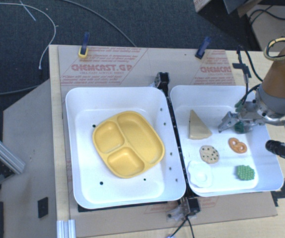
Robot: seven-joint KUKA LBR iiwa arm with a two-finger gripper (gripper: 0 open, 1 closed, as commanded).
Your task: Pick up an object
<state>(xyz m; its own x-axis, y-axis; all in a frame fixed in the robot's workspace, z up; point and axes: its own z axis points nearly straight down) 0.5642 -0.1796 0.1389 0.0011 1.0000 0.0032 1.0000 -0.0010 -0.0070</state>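
Observation:
The right bin (222, 92) holds a pale yellow cheese wedge (198, 125), a chocolate-chip cookie (209, 154), an orange pretzel (237, 146), a light green knobbly piece (245, 172) and a white rounded item (200, 173). My gripper (237, 123) hangs low over the bin's right half, just above the pretzel and to the right of the cheese. A small dark green object (240, 128) sits right at the gripper's tip, partly hidden by it. Whether it is gripped is not clear from this angle.
The left bin (83, 177) carries a yellow three-compartment plate (127, 144). A black divider clamp (162, 79) sits between the bins at the back. Blue clips (202, 47) hold the cardboard base. The arm's orange band (282, 78) rises at the right edge.

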